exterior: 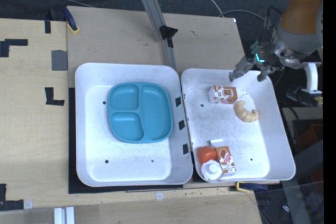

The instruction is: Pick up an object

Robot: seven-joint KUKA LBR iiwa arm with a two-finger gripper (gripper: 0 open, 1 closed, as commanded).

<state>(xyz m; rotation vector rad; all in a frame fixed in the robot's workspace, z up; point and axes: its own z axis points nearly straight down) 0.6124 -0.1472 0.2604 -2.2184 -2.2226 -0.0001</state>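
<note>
A grey robot arm holds its hand over the far right corner of the right bin, its two fingers spread apart with nothing between them. By the look of it the pick has not begun: every object lies loose in the bin, and approach, closing and lift all remain.

Just below the hand and slightly to its left lies a small white-and-orange carton; a croissant-shaped pastry rests just beside it, directly beneath the hand. Well below, at the bin's near edge, sit a red-orange item, a white bottle-like piece and a second small carton, clustered and touching.

Far to the hand's left, the left bin carries a blue three-compartment tray, its compartments bare. Both bins rest side by side on the desk.
</note>
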